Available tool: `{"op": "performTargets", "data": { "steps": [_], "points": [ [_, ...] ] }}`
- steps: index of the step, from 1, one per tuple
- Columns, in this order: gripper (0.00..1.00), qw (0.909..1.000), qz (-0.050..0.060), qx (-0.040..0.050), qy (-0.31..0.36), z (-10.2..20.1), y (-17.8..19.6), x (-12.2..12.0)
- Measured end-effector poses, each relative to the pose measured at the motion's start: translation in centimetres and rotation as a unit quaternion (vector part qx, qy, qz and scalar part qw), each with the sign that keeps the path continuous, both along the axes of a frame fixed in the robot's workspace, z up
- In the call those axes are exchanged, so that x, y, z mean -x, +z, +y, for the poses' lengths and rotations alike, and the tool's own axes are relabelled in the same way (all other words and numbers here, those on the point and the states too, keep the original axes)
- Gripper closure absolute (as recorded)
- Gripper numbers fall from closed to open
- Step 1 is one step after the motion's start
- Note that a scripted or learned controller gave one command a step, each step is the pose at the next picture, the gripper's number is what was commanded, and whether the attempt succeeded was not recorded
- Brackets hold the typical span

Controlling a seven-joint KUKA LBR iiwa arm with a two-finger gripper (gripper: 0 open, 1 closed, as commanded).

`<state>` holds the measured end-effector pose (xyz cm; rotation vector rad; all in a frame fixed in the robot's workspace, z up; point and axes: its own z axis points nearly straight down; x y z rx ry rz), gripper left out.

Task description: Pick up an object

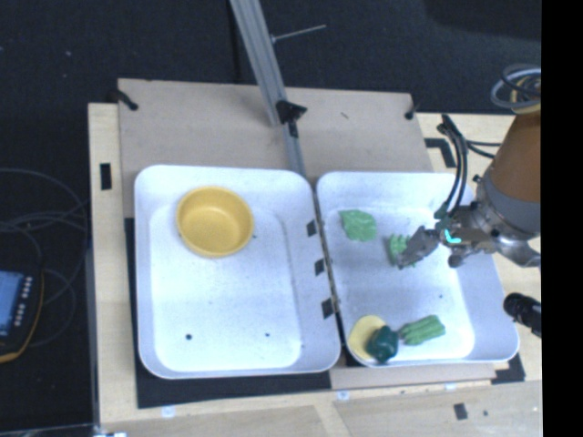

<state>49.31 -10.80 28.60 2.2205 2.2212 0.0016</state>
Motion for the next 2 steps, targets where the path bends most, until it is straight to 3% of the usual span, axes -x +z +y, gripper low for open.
{"op": "performTargets", "data": {
  "steps": [1, 2],
  "points": [
    [0.00, 1.0000, 0.000, 0.0000, 0.000, 0.0, 0.0, 0.0],
    [0.00, 1.0000, 0.003, 0.0000, 0.000, 0.4, -6.0, -0.4]
  ]
}}
